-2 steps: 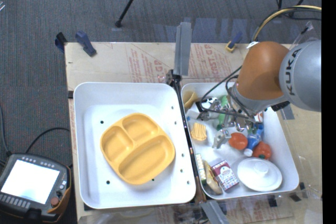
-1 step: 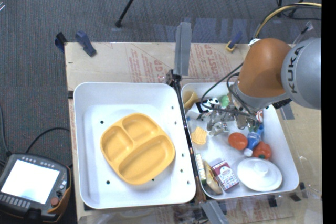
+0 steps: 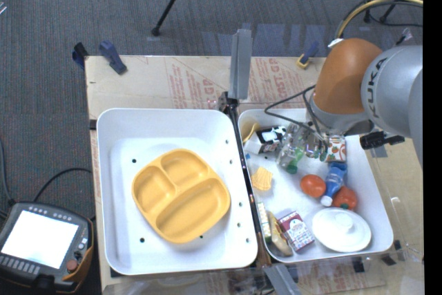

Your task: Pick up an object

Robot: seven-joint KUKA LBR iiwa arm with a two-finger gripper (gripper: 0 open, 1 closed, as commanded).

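Observation:
My gripper hangs low over the back of the right bin, under the orange wrist band. Right beneath it lies a clear bottle with a green cap, partly covered by the gripper. A small carton with a red and green print sits just right of the gripper. In front of them are a red tomato, a blue bottle and a red fruit. A yellow cracker lies to the left.
A white bowl, a dark red carton and a banana fill the right bin's front. The left bin holds a yellow divided plate. A pendant lies at the lower left, off the bench.

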